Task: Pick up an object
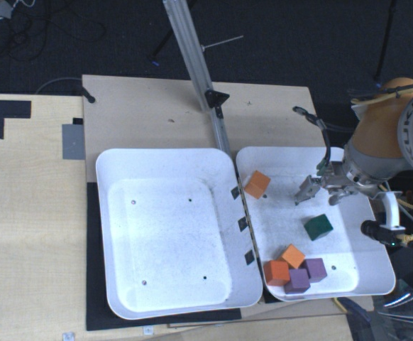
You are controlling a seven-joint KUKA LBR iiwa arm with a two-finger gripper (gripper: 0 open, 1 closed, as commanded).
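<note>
While the left bin [167, 233] lies bare, we see the right bin [377, 279] holding an orange cube [257, 184] near its left wall, a green block [318, 226] mid-bin, and orange [284, 265] and purple blocks [306, 274] clustered at the front. The gripper [324, 193] hangs above the green block, its fingers spread apart with nothing between them.

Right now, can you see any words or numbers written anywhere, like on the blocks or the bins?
No words or numbers can be read anywhere.
The green block, the orange blocks and the purple blocks have plain faces.
The white bins carry no label, just small dark dots.
The arm and its end effector show no readable marking.
</note>
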